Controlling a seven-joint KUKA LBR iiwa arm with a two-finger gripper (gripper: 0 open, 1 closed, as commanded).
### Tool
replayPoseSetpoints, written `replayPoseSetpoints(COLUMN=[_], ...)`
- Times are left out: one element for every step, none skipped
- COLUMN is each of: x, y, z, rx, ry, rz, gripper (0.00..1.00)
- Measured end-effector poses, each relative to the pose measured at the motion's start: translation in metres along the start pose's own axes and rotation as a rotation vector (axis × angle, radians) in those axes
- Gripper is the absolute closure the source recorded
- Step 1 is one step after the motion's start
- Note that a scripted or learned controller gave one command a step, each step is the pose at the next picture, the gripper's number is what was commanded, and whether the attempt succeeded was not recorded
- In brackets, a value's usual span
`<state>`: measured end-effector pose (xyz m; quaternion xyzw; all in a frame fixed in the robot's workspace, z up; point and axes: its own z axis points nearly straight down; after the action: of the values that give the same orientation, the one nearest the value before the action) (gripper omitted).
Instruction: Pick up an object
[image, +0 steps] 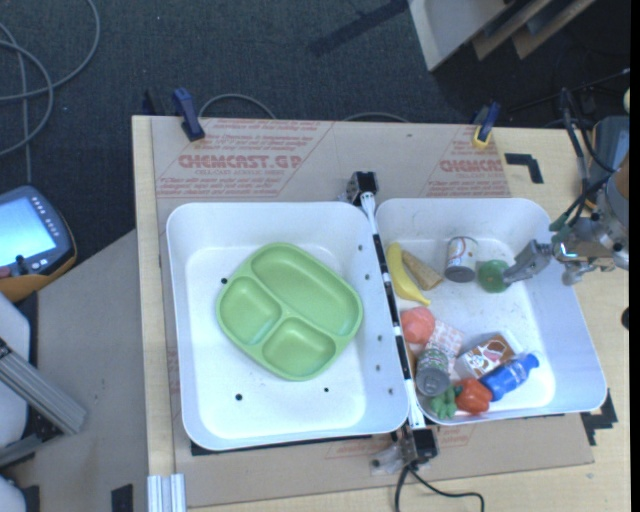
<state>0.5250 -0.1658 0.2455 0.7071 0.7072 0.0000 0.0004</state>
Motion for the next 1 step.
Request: replayPoseSetpoints(x=[0.0099], y=[0.0372], z=[0.1676], rx=[0.010], ry=[0.004], rz=[-0.003], gripper=[0.00])
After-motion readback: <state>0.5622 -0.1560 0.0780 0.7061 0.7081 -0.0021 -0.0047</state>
